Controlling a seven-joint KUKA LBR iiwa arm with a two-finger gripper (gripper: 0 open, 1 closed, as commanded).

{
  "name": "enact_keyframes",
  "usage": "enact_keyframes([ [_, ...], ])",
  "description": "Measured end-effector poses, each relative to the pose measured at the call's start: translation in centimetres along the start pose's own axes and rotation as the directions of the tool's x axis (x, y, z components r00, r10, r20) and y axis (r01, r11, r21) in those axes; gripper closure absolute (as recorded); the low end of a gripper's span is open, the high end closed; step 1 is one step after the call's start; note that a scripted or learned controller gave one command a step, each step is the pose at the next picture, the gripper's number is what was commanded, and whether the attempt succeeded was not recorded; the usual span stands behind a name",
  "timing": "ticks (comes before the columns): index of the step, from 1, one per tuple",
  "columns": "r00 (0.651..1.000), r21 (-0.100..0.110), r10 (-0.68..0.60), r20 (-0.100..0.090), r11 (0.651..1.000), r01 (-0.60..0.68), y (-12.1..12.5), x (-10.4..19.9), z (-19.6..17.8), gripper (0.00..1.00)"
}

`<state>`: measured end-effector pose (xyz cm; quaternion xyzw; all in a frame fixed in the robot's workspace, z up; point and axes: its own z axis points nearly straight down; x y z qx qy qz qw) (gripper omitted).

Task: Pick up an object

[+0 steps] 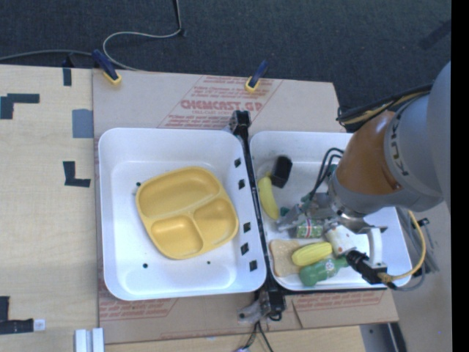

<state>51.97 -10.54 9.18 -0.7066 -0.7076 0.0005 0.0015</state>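
Observation:
My gripper (303, 215) is low in the right bin (399, 251), at its middle. It hangs just above a small can with a green label (311, 230). Left of it lies a yellow banana-shaped piece (267, 197), and a black object (281, 170) rests further back. Toward the front edge lie a yellow corn cob (311, 253), a green vegetable piece (323, 270) and a tan bread slice (281, 255). The arm's orange band (370, 163) and grey body cover the bin's right part.
The left bin (121, 270) holds a yellow divided plate (187, 211). A black divider (249, 196) runs between the bins. Both bins sit on cardboard (205, 105) held by two yellow clamps. Cables hang off the wrist near the right bin's front right corner.

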Motion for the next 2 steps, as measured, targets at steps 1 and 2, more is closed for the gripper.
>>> enact_keyframes([
  [1, 1.000, 0.002, 0.000, -0.002, 1.000, 0.000, 0.0, 0.1, -0.9, 1.00],
  [2, 1.000, -0.002, -0.001, 0.000, 1.000, 0.001, -0.9, 8.1, -9.2, 1.00],
])
